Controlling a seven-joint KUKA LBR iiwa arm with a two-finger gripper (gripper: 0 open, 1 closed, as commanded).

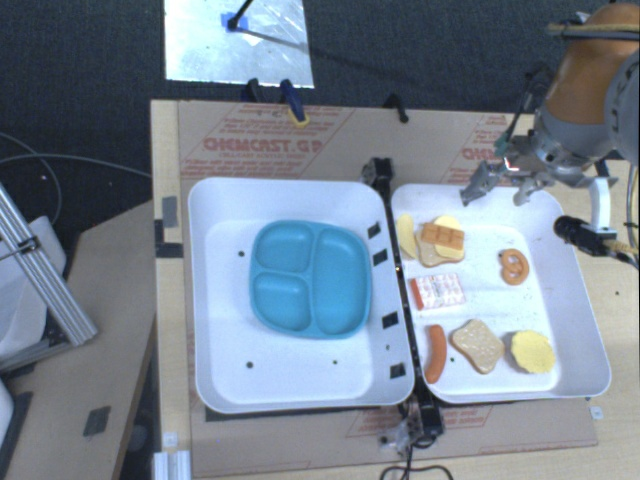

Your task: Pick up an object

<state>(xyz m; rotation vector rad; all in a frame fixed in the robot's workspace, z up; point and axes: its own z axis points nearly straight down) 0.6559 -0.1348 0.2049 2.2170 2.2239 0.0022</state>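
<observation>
A light wooden tabletop (pixel 120 298) is seen carrying two shallow white plastic bins side by side on a sheet of printed cardboard (pixel 270 133). The left bin (pixel 215 368) is occupied by one light-blue plastic plate with three compartments (pixel 308 278), laid flat near its middle. The right bin (pixel 575 318) is found to hold seven small toy foods: one pale yellow slice (pixel 405 236) at the upper left, one brown waffle-like piece on a tan slice (pixel 442 242) just beside it, one brown pretzel (pixel 514 266) to the right, one red-and-white wrapped packet (pixel 439 291) near the centre, one orange-red sausage (pixel 435 353) at the lower left, one tan bread slice (pixel 477 345) beside it, and one round yellow piece (pixel 531 351) at the lower right. One grey arm with an orange band (pixel 595 73) is seen at the upper right. Its gripper (pixel 500 186) is held over the right bin's far rim with its two fingers spread apart and nothing between them, well clear of the foods.
</observation>
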